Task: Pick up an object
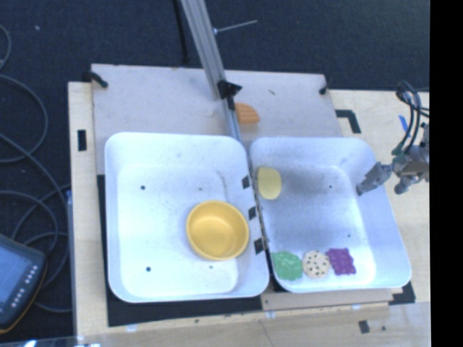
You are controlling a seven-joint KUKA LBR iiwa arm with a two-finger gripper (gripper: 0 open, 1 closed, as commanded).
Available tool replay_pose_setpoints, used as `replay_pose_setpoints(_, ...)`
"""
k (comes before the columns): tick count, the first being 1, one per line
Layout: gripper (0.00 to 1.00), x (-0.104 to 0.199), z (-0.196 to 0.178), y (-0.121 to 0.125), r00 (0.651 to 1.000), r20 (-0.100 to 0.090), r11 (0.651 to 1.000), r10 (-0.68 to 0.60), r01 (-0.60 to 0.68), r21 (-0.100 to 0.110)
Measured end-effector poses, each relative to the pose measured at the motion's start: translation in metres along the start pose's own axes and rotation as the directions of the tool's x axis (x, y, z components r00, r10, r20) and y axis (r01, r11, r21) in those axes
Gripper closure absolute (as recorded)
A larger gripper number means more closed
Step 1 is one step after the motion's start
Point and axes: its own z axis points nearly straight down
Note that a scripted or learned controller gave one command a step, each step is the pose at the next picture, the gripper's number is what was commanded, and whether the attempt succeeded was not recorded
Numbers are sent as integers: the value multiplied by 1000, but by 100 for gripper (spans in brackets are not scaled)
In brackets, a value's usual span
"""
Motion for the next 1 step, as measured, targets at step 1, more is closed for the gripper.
replay_pose_setpoints(1, 0, 0, 0, 0, 1000, 0, 1000, 0, 0, 0)
